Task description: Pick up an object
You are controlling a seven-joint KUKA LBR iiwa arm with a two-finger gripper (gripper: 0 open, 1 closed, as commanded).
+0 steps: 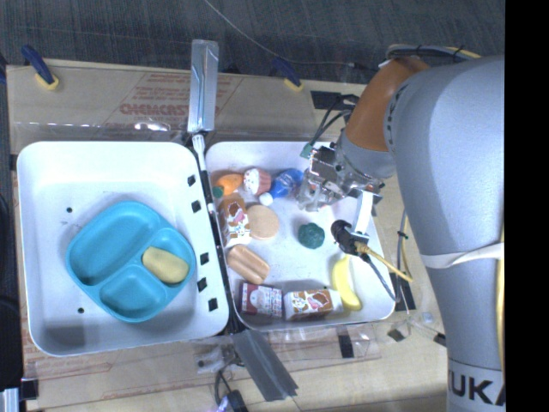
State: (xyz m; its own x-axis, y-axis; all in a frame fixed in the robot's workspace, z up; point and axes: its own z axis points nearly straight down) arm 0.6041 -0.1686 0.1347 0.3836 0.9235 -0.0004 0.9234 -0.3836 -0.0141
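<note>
My gripper hangs over the upper middle of the right bin, just right of a blue toy and above a dark teal lump. Nothing shows between its tips. Other pieces in this bin: an orange item, a small white-and-red figure, a tan round disc, a hot dog, a banana, a small carton and two brown-and-white packets along the front wall.
The left bin holds a blue divided plate with a yellow lemon-like piece in its right compartment. A metal clamp stands at the back where the bins meet. The arm's grey body overhangs the right bin's right side.
</note>
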